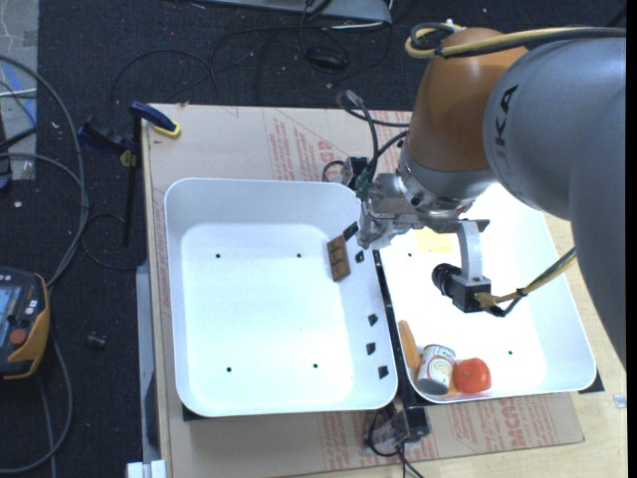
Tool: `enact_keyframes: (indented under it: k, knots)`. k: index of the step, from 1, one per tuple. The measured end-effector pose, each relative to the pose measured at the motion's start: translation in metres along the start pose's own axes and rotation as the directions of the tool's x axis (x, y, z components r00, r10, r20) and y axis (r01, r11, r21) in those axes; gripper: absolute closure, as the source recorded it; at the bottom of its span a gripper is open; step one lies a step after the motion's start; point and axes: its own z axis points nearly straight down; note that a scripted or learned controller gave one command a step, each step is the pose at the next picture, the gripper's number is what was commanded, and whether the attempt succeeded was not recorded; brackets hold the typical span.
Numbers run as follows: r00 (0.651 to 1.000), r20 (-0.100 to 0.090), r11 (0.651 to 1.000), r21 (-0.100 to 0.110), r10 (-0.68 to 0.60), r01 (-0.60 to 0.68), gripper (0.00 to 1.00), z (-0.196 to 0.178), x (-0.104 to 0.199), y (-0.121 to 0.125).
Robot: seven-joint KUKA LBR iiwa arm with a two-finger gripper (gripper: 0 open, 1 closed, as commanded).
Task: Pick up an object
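Lower right of frame, near corner of right bin [572,352]: three small items bunched together – orange stick-like piece [407,343], small tin [435,365] lying on its side w/ label showing, red-orange ball [473,374]. Tin touches both neighbours or close to it.

Handling, my read: tin stiff, round, prob. light but smooth – would roll or slip; take it across the body, not the ends. Ball looks small and smooth; could squirt out of a pinch. Stick thin, lies along the bin wall, awkward to get under. All crowded, so a clean grab on one is hard.

Mid frame: small dark brown block [338,259], chocolate-like, lying just inside right wall of left bin [189,267]. Stiff, flat, light by the look. Best held across its narrow width.

Gripper [370,225] sits just above and right of that block, over the divide between bins, near it but apart. Can't tell how far open, wrist housing hides it. Nothing seen held.

Behind, upper right: orange band and grey arm [557,118] over right bin; black fitting on cable hangs below wrist
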Motion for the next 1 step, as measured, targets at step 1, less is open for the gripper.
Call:
enact_keyframes:
  k: [1]
  knots:
    - [1.0,0.0,1.0,0.0,0.001,-0.001,1.0,0.0013,0.0442,-0.0008]
